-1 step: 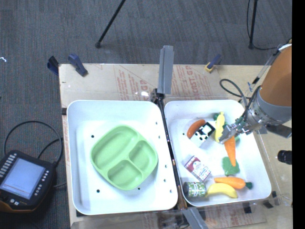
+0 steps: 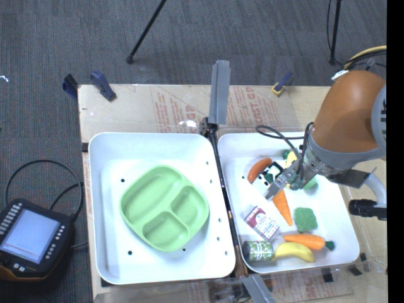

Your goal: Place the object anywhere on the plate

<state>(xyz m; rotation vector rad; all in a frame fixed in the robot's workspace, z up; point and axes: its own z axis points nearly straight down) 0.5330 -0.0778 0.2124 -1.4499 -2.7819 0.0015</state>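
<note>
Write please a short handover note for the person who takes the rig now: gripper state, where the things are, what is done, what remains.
Gripper: low in the right bin, above the upper end of a carrot; whether it grips anything cannot be told from this view.
Right bin also holds: a sausage, a small carton, a green can, a banana, a second carrot and a broccoli piece.
Green plate: in the left bin, with three compartments and nothing on it.
Done: nothing placed yet.
Left: pick one object, carry it over the divider, set it on the plate.

Teach pendant, blue clamps
</note>
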